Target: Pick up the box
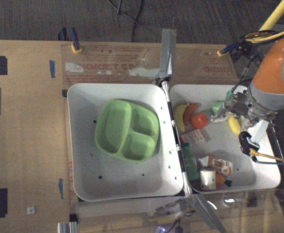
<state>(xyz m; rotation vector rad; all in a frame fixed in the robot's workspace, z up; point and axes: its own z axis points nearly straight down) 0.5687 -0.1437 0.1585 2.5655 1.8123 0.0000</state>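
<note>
Right bin (268, 176), arm in from the right, orange band above the wrist. The gripper (228, 108) hangs low over the far half of this bin. Its tip is lost against the wrist hardware, so we cannot tell whether it is spread or closed, and we see nothing held in it.

- Just left of the gripper: a small pale-green object (217, 108), close enough to be touching, though we cannot confirm.
- Just below and to its right: a yellow item (234, 125).
- Further left: a red round fruit (199, 121) resting against a banana (181, 115) by the bin wall.
- We take the task's thing to be the orange-and-white box (220, 165). It lies tipped on its side, well apart from the gripper, toward the near edge of the bin. A white cup (207, 178) sits just beside it, probably propping it.
- Other boxy candidates: a flat pink-and-white packet (195, 138) and a dark green carton (190, 167) along the dividing wall.

Left bin (79, 178) holds a green divided plate (127, 130), far from the work.

Judgement: approach only, box untouched. The clutter crowds any grasp, so a descent from above on the box's free side looks cleanest.
</note>
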